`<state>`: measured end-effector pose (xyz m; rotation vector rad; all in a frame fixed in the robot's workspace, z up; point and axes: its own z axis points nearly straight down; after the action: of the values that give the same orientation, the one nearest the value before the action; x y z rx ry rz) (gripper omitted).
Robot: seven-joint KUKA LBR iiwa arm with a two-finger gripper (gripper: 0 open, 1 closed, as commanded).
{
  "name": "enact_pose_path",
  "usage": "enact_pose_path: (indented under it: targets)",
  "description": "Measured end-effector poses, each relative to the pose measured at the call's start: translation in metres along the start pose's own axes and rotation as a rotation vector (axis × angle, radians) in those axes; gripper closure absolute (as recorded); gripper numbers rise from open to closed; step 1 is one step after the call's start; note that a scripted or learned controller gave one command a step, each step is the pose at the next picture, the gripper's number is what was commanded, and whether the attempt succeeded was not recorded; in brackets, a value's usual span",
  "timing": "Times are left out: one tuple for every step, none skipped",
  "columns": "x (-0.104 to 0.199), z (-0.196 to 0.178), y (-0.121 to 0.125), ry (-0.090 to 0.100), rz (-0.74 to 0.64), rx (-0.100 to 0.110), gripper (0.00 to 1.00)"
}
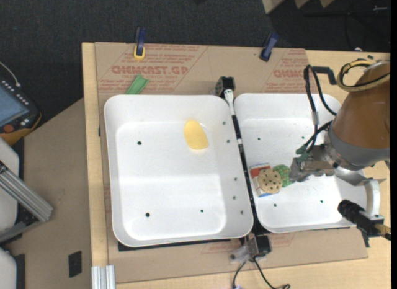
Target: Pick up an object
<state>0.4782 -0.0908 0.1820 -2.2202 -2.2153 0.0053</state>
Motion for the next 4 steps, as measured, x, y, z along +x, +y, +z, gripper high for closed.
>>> enact_pose_path:
  targets:
    - [0.039,-0.09,0.005,-0.001,-0.008,-0.017,1.0]
    - [0.011,-0.038,-0.001,-0.001,0.002,0.001,1.0]
    - [0.074,-0.069,0.001,-0.001,-0.009,-0.011,1.0]
    - [0.027,-0.025,-0.001,-0.002,0.003,0.001,1.0]
